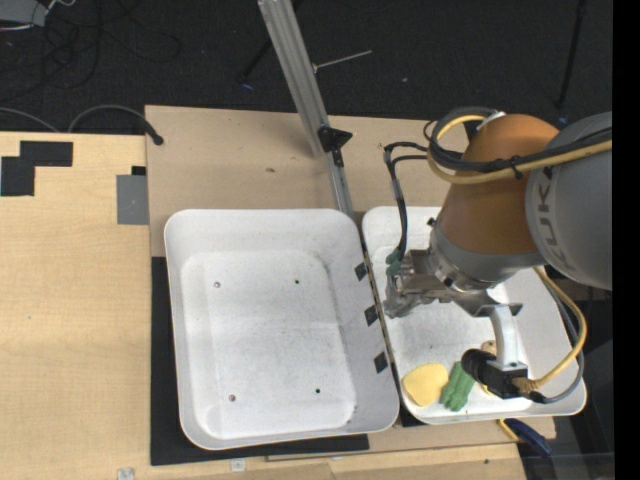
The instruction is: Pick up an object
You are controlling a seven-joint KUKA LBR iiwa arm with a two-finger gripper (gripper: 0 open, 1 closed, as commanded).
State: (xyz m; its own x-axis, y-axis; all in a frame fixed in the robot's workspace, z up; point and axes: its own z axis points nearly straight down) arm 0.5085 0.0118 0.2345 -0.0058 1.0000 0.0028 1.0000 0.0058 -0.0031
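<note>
gripper [402, 290] sits low over the right bin [378, 224], hard against the wall it shares with the left bin [182, 268]; mechanism is a dark tangle from this angle, so no way to say if it's released or clenched; nothing visibly held.

candidates: yellow lump [425, 383] lies near-side of the tool, toward the bin's front rim and a touch toward the arm's side; green piece [458, 386] just beside it, further arm-side, looks to be touching it.

yellow lump is roundish, no real long axis; green piece is elongated, axis running roughly tool-to-front-rim, slightly tilted.

my read: yellow is the nearer pick; next move is a short pull toward the front rim, then descend; risk is clipping the green one.
</note>
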